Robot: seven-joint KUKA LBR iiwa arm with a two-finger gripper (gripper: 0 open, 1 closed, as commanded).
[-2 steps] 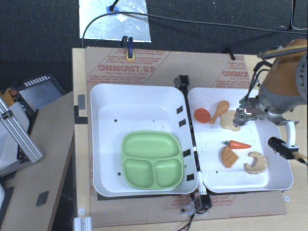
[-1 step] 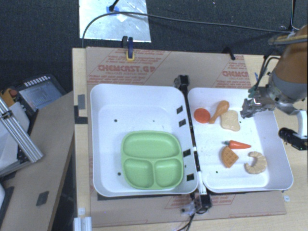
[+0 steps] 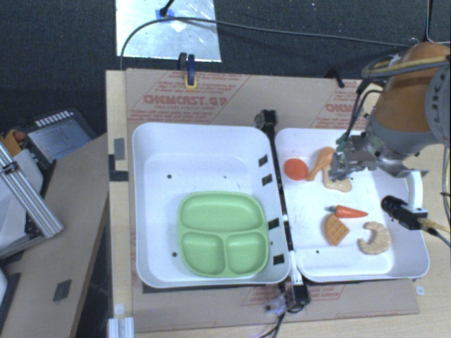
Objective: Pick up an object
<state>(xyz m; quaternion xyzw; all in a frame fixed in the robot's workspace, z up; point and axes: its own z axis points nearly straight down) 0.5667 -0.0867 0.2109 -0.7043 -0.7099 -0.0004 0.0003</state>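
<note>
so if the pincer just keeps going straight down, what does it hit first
Probably the pale food piece right under the pincer, in the right bin. Depth is hard to judge from this slanted view.

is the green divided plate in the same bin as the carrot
No, the green plate lies in the left bin; the carrot lies in the right bin.

right bin [image 3: 405, 259] | red disc [image 3: 296, 168], tan piece [image 3: 322, 162], carrot [image 3: 349, 212], waffle [image 3: 336, 229], croissant [image 3: 374, 237] | lying flat

1. under my two bins lies a tan protective sheet [image 3: 211, 94] printed in red; i read "chemcast gp" on it behind the left bin.
2. the same red print repeats behind the right bin, too cut off to read.
</note>
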